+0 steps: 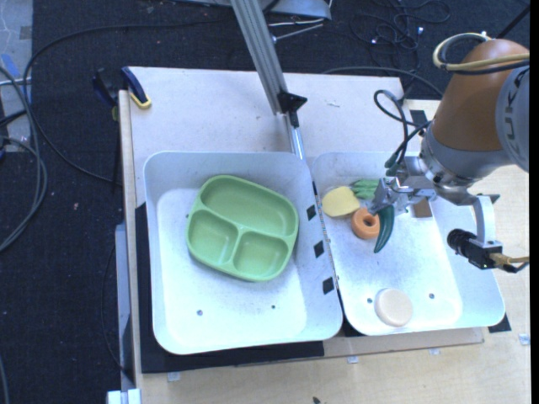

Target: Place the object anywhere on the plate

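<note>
Step in hand: pickup. Gripper (389, 199) hovers over carrot (370, 223) in right bin (438, 310); finger state cannot be determined. Next: secure grasp, then transfer to plate (242, 226).

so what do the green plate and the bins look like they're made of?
Green plate: looks like moulded plastic, matte to satin; uniform colour, rounded compartment walls. White bins: probably thin plastic or painted sheet, matte, lightly speckled; hard to tell which.
</note>
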Robot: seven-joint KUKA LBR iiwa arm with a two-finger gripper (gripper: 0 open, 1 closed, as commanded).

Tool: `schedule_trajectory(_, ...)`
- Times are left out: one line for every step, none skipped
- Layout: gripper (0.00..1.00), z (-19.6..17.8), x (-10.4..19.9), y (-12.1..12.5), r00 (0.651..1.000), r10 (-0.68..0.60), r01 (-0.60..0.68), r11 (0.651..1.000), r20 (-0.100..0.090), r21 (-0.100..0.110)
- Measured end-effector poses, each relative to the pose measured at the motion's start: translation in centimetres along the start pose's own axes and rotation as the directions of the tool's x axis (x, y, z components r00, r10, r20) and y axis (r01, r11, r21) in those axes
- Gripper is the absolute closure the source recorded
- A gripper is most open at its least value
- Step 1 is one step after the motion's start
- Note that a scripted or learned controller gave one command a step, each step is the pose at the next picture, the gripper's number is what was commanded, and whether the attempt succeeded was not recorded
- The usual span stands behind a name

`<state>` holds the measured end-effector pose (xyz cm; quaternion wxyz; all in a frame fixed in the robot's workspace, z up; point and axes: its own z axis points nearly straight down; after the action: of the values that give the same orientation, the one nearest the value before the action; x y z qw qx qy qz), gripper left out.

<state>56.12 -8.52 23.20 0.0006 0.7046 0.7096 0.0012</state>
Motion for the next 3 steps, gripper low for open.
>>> schedule_trajectory(1.00, -0.9, 5.3, 1.2, 1.000, -0.001, 0.001, 1.000, -0.001, 0.001)
schedule_trajectory(1.00, 0.3, 11.0, 2.2, 1.000, 0.001, -0.001, 1.000, 0.001, 0.002)
schedule_trajectory(1.00, 0.5, 15.4, 2.3, 1.000, 0.000, 0.000, 1.000, 0.000, 0.002)
